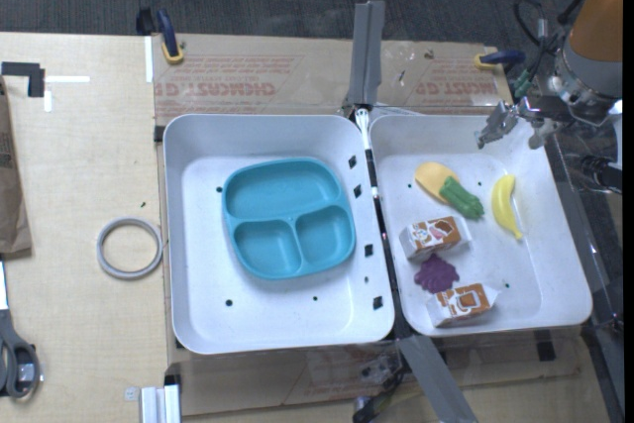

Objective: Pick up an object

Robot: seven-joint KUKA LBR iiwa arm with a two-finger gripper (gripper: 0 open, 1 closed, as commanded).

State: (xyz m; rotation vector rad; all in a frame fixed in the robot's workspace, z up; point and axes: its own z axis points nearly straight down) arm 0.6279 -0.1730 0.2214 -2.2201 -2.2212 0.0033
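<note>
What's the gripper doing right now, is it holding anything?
Gripper: up at the far edge of the right bin, above the banana. Nothing seen between its fingers; open or shut cannot be told.

Grey arm [584, 74], orange band, seemingly black cables, metal tool [517, 122].

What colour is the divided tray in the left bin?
The divided tray is plain light blue, turquoise-leaning, with no pattern; the camera view shows it clearly, looking down on it.
</note>
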